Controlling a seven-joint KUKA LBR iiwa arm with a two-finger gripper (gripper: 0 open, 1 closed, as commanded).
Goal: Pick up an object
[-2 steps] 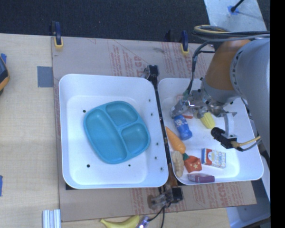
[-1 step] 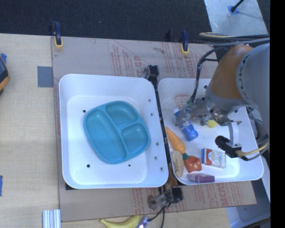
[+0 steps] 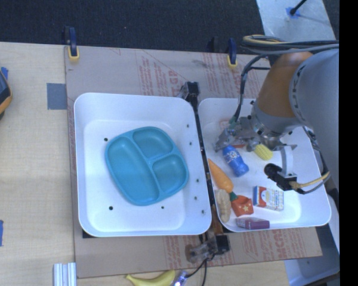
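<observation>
- Camera view: glossy blue three-compartment plate (image 3: 146, 165) in left white bin (image 3: 83, 159).
- Gripper (image 3: 238, 137) at right bin's (image 3: 322, 213) 11 o'clock, above cylindrical blue bottle (image 3: 234, 161); jaws' state: cannot tell.

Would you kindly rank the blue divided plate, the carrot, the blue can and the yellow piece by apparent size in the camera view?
1. blue divided plate
2. carrot
3. blue can, close to the carrot
4. yellow piece, partly hidden
</observation>
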